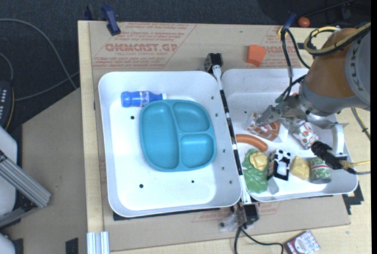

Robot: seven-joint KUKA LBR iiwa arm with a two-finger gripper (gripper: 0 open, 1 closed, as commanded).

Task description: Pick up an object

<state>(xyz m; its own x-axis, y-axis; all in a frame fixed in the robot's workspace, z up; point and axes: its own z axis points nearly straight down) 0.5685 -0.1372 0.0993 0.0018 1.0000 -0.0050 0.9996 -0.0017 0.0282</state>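
The right bin (253,79) holds several small objects. Among them are a red-and-white packet (263,127), an orange sausage (250,142), a green and yellow toy (254,171), a black-and-white piece (281,164), a yellow block (299,168), a small red-and-white can (304,134) and a green-labelled can (321,172). My gripper (275,112) hangs low over the bin's middle, just above and right of the packet. The arm's grey wrist and orange band rise behind it to the right. Nothing can be seen between its fingers.
The left bin (118,176) carries a blue divided plate (177,134) and a blue bottle (138,98) lying at its back left. An orange block (255,55) sits on the bench behind the right bin. Cables run past the bin's far right corner.
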